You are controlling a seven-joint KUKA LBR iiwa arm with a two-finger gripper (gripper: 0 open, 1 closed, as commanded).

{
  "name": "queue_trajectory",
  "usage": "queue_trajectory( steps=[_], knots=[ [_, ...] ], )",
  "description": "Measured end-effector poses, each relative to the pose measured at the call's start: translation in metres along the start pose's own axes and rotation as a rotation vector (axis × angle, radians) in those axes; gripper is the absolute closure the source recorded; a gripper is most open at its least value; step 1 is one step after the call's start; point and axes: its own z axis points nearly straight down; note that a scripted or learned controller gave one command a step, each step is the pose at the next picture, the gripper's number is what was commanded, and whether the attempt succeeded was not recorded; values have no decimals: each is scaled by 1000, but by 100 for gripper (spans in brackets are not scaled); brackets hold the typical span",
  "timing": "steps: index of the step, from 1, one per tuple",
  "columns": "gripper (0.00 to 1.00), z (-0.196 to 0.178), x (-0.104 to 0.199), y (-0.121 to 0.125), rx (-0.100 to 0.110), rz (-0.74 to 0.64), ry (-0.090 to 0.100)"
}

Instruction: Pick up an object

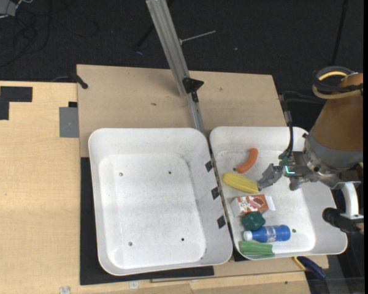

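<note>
Arm reaches in from the right, over the right bin [306, 241]. Gripper [276, 175] sits low above the bin floor, just right of the corn [240, 183] and near the sausage [248, 160]. Its dark fingers look spread and nothing lies between them, so I read it as released and carrying nothing; the view is coarse here, so the exact gap is uncertain.

All candidate objects sit in the right bin, bunched along its left wall:
- sausage, orange-red, farthest back, lying at a slant
- corn, yellow, just nearer, lying across the bin
- packet [254, 204], red and white, flat, nearer again
- green lump [253, 220], touching the packet's near edge
- bottle [268, 233], blue with a white cap, on its side
- green piece [256, 248], long, against the near wall

Left bin [98, 146] is bare white floor with a few dark dots.

Judgement: the gripper's position suggests an approach on the corn or sausage. Crowding against the wall leaves little room for a finger on the left side, so a grasp across the corn's short axis looks the better chance. Nothing is lifted yet.
</note>
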Motion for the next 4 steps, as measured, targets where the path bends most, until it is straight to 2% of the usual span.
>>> queue_trajectory(
  steps=[1, 2, 3, 4],
  knots=[
    [0, -2, -1, 1, -5, 4, -1],
    [0, 44, -6, -5, 1, 2, 0],
    [0, 87, -7, -10, -10, 2, 2],
    [0, 91, -9, -4, -26, 0, -3]
  ],
)
